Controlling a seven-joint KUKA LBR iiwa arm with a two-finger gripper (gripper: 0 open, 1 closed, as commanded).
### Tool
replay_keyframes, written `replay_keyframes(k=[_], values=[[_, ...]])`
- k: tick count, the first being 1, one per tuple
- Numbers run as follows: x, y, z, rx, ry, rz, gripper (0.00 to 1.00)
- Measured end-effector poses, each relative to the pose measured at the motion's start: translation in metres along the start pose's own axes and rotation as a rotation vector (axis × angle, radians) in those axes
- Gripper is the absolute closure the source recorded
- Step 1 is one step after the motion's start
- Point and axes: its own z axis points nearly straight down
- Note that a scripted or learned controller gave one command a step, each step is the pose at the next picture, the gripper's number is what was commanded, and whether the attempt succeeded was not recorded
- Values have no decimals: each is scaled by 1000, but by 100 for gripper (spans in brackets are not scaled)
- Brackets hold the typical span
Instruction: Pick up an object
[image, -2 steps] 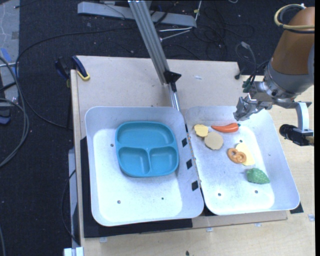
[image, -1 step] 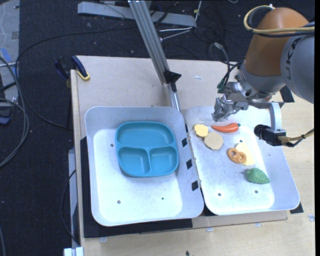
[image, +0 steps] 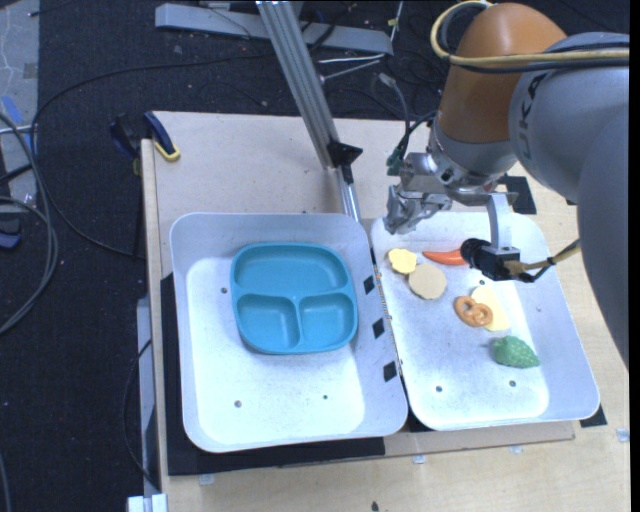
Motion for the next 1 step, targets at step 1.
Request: replay_keyframes(k=[1], values=[[48,-3,8,3,0,0,100]])
